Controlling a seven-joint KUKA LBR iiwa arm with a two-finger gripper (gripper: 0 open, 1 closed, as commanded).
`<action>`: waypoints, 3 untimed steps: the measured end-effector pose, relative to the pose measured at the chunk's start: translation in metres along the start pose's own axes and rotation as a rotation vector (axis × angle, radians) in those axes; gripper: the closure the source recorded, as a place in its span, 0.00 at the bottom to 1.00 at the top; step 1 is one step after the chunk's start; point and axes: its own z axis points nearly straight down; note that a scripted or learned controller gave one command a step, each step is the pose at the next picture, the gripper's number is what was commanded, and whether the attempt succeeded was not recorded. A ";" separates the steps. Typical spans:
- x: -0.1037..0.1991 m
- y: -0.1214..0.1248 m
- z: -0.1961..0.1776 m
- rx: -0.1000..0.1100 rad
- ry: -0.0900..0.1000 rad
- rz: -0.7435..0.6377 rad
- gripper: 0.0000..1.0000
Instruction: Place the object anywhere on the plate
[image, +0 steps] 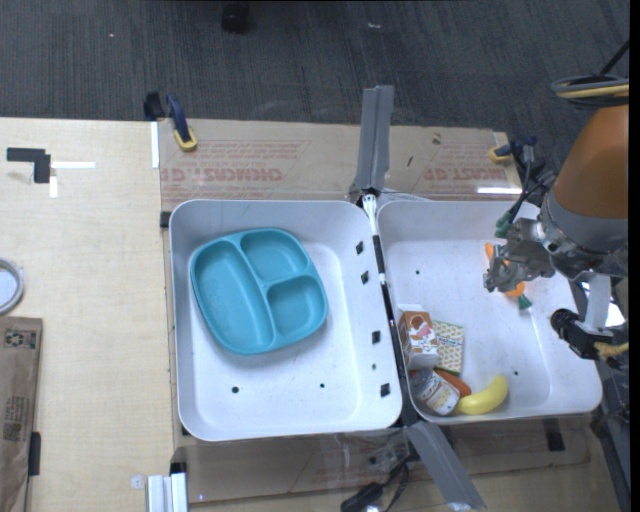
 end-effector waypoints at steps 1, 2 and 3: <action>0.075 -0.001 0.021 0.004 -0.001 0.118 1.00; 0.120 -0.017 0.022 0.005 -0.002 0.328 1.00; 0.228 -0.056 -0.003 0.001 -0.002 0.168 1.00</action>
